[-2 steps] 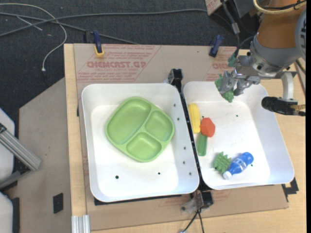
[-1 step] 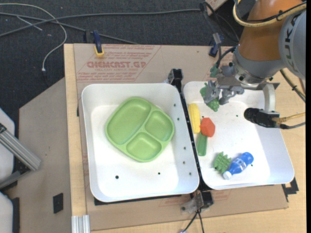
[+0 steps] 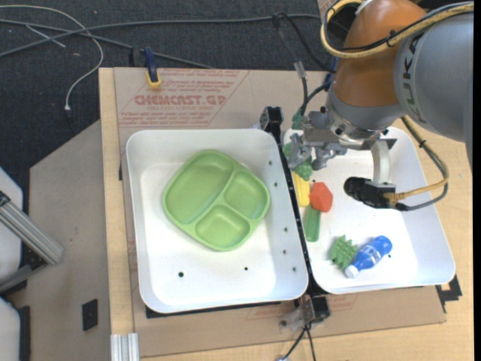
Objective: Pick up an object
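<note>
My gripper (image 3: 310, 159) hangs low over the left side of the right bin (image 3: 421, 269), just above a yellow piece (image 3: 302, 192) and a red block (image 3: 322, 196). Below them lies a dark green stick-shaped object (image 3: 312, 224). Further toward the front sit a spiky green toy (image 3: 343, 251) and a blue and white bottle (image 3: 370, 254). The grey arm with its orange band (image 3: 376, 32) reaches in from the upper right and hides the bin's back part.
The left bin (image 3: 150, 277) holds a light green divided plate (image 3: 216, 199). A black cable-mounted part (image 3: 370, 191) hangs beside the gripper over the right bin. Cardboard lies under both bins, and a yellow clamp (image 3: 152, 74) sits at the back left.
</note>
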`<action>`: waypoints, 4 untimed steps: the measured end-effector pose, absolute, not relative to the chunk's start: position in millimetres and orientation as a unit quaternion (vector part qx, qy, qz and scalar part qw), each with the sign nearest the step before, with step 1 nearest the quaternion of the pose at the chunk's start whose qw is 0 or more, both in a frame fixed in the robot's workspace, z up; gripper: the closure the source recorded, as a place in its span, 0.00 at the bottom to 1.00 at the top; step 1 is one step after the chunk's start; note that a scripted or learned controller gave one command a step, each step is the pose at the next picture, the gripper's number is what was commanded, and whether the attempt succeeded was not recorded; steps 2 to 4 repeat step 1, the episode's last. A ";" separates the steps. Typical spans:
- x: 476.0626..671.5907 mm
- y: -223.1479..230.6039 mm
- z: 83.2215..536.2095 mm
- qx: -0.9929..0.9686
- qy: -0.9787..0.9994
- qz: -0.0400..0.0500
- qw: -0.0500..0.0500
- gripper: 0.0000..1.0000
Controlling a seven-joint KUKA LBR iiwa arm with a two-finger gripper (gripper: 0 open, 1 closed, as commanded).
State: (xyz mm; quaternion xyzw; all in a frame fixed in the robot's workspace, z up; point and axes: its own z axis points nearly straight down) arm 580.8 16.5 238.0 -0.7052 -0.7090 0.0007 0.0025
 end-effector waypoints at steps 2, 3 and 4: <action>573.9 61.2 233.6 -0.705 -0.709 0.000 0.002 1.00; 573.9 61.2 233.6 -0.705 -0.709 0.000 0.002 1.00; 573.9 61.2 233.6 -0.705 -0.709 0.000 0.002 1.00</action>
